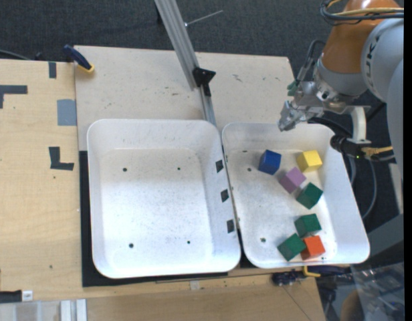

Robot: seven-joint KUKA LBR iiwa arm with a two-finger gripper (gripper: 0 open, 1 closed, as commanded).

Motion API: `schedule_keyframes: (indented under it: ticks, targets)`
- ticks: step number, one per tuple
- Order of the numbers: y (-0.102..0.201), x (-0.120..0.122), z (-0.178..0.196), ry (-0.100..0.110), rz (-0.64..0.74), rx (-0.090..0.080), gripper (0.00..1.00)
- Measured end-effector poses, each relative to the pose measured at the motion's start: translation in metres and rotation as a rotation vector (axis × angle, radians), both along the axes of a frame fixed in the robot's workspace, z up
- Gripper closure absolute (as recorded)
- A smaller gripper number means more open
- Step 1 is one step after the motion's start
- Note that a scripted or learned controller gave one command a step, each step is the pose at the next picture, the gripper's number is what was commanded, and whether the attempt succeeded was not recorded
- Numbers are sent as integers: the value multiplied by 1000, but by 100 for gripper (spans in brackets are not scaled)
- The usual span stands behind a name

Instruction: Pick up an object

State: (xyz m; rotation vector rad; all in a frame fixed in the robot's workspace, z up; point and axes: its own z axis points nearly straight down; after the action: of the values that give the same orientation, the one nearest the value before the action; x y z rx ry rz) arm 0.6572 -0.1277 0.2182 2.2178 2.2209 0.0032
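Bench with two white bins, blocks all in the right bin — blue block, yellow block nearest the gripper, which hangs over the far rim carrying nothing I can see, opening unclear — pick not started.

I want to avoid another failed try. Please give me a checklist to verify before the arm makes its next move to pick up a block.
1. Blocks in the right bin: ok, seven lie there.
2. Gripper free of load: ok, nothing seen between its fingers.
3. Gripper above a target: not ok, it sits over the bin's far rim, away from the blocks.
4. Isolated target: ok, the blue block stands apart.
5. Crowded targets: not ok, the orange block touches green ones.
6. Finger opening: cannot tell.
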Motion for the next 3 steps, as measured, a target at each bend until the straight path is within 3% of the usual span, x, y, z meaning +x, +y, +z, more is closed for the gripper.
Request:
schedule_keyframes:
  ticks: [3]
  targets:
    - [135, -66, 15, 7, 4, 2, 100]
